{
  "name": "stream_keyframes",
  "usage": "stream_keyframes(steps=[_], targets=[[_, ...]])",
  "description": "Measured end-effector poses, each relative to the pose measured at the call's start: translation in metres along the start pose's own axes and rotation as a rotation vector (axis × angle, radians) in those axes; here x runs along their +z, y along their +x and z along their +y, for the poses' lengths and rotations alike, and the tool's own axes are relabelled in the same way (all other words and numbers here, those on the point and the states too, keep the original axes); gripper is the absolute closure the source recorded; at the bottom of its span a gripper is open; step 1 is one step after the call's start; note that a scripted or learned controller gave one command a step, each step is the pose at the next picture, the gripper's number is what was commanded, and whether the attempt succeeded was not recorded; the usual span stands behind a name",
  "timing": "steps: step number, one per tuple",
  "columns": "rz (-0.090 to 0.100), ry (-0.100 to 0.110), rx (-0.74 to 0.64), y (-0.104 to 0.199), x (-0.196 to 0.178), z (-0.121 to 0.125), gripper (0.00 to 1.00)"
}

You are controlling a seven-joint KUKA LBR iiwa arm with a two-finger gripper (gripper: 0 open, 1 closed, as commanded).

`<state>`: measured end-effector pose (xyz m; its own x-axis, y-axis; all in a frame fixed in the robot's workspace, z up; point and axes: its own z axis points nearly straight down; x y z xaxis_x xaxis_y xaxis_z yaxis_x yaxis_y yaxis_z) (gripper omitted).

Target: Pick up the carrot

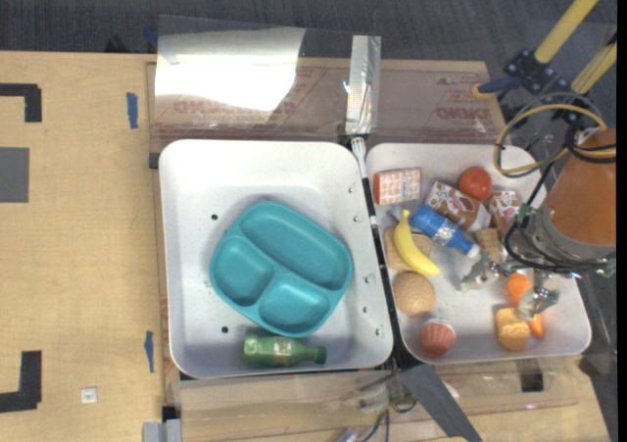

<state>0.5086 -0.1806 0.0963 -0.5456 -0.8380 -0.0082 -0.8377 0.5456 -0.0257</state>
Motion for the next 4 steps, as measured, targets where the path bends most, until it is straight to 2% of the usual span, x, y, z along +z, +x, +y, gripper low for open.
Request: stream_keyframes(steps=[1, 2, 3, 4], targets=[[-0.002, 0.006, 0.000, -0.001, -0.011, -0.002, 1.00], [0.002, -0.023, -0.183, 0.039, -0.008, -0.004, 1.00], [-0.001, -0.019, -0.120, -0.047, -0.070, 0.035, 1.00], [-0.001, -0.020, -0.514, 0.014, -0.134, 0.020, 1.00]])
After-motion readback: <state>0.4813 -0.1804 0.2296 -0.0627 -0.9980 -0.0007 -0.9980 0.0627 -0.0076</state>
